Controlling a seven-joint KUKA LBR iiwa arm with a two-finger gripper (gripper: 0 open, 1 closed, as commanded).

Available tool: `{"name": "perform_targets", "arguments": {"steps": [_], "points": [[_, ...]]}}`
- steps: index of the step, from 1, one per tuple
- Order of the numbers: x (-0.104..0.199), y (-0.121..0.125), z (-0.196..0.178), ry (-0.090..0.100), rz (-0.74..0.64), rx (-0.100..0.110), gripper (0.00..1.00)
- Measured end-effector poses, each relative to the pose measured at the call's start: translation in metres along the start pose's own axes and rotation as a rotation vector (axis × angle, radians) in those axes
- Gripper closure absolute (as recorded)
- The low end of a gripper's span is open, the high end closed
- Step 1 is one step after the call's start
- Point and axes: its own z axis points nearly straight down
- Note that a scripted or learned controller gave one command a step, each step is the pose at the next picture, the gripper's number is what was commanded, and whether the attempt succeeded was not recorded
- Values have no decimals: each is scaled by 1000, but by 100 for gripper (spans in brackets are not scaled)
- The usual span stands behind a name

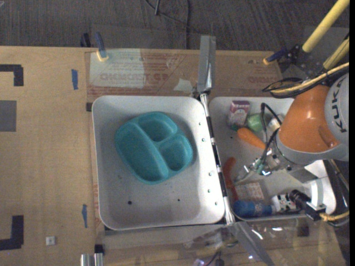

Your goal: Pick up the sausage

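Dim, soft-focus picture; left bin (105,165) brightest.

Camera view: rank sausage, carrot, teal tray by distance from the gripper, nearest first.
Gripper sits low in the right bin.
1. Sausage: red, just to the gripper's left in the view, along the right bin's left wall.
2. Carrot: orange, above the gripper in the view, same bin. Close to the sausage's distance, slightly farther.
3. Teal tray: in the left bin, clearly farthest.
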Motion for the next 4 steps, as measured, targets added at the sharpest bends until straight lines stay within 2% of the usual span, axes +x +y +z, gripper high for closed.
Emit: {"name": "perform_targets", "arguments": {"steps": [1, 2, 3, 4], "points": [[-16, -34, 8, -2, 166, -6, 0], [-12, -5, 9, -4, 478, -4, 0], [-44, 16, -64, 0, 306, 3, 0], [-9, 30, 8, -3, 122, -2, 0]]}}
